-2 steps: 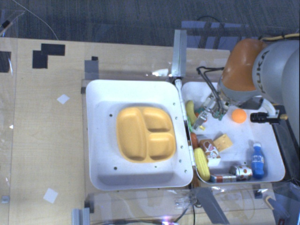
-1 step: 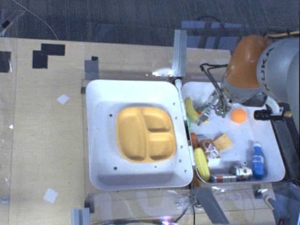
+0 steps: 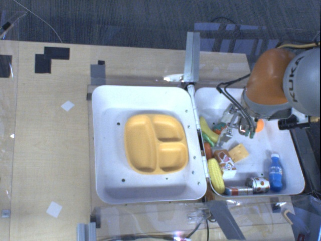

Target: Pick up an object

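Observation:
My gripper [image 3: 232, 129] hangs low over the right bin [image 3: 296, 177], above its clutter of toy food. Just under and left of the fingertips lie a yellow banana [image 3: 205, 129], a green piece [image 3: 219, 129] and an orange-red piece [image 3: 207, 149]. A tan cracker-like slice [image 3: 238, 152] and a small red-and-white carton [image 3: 226, 160] lie right below the gripper. A corn cob [image 3: 215, 175] rests at the bin's front left. Nothing shows between the fingers.
The left bin [image 3: 108, 185] holds a yellow divided plate [image 3: 154, 143]. A blue bottle [image 3: 275, 171], a small can [image 3: 261, 185] and a marker-like stick [image 3: 237, 190] lie along the right bin's front. A metal post [image 3: 192, 56] stands behind the bins.

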